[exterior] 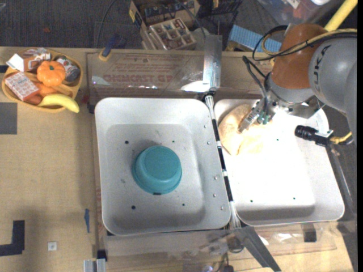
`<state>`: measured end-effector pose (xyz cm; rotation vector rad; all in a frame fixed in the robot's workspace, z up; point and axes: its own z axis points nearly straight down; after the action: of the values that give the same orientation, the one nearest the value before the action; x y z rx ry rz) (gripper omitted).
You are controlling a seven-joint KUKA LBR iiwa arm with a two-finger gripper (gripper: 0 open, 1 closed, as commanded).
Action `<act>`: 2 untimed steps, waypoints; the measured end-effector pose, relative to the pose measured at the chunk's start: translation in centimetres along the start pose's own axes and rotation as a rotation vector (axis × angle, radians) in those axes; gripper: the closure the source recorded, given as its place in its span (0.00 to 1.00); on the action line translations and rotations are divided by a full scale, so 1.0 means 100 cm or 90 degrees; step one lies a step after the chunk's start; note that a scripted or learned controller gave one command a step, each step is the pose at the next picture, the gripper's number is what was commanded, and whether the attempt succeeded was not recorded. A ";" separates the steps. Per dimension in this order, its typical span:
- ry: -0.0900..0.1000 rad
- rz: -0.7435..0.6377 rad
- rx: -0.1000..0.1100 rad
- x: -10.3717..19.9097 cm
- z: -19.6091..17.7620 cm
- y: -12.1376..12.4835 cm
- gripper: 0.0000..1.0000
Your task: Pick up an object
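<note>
Fingers of the gripper (248, 123) run together into one dark, slanted tip from this height, so I cannot tell whether they are spread or pressed together, and nothing can be seen pinched in them. That tip sits over the right bin (283, 208), toward its ten o'clock corner, with the arm (334, 67) and its orange band (298, 44) coming in from about two o'clock. Directly under and beside the tip lies a pale tan, flattish object (231, 134), rounded in outline and tucked close against the bin's nine o'clock wall; it looks like the nearest candidate for the pick. The other candidate, a teal bowl (157, 169), rests mouth down near the centre of the left bin (113, 118), well apart from the gripper. The main risk, as I judge it, is the pale object's low, thin profile: a closing grip could slide across its top and come up with nothing, or catch only an edge that slips out on the lift. Its place near the wall adds a second hazard, since a descent at this slant could nudge it harder into the corner or strike the rim between the bins. The glare on the bin floor also makes its true edge hard to read.
</note>
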<state>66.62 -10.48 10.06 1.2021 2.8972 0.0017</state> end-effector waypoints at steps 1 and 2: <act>0.006 0.000 0.005 0.002 0.002 -0.002 0.00; -0.001 0.000 0.000 0.000 -0.010 0.000 1.00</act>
<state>66.64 -10.51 11.11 1.2016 2.8954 0.0014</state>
